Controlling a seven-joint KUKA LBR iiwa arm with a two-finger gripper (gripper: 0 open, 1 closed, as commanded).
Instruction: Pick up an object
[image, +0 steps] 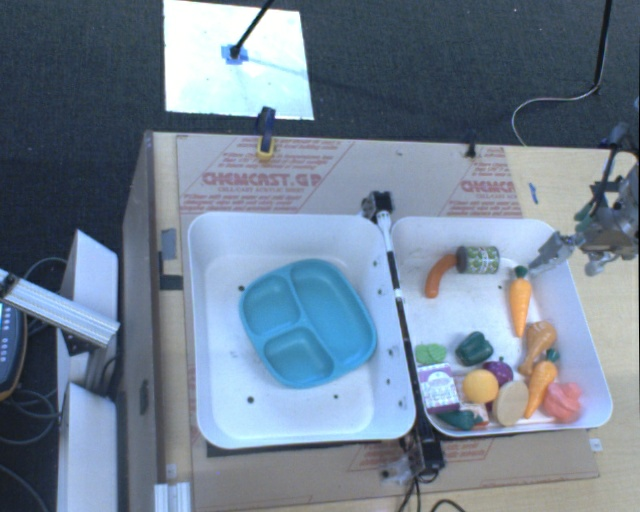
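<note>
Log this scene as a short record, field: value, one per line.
left bin: holds a blue divided plate
right bin: toy food, including a carrot, a green can, a dark green pepper and a yellow lemon
end effector: at the right bin's far right rim, near the carrot's top
held: nothing seen between its fingers

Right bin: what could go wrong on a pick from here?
1. The toys at the right bin's near end lie packed and touching, so a grasp there could catch two or shove neighbours.
2. The gripper sits at the far rim beside the carrot; coming down, it might clip the wall.
</note>
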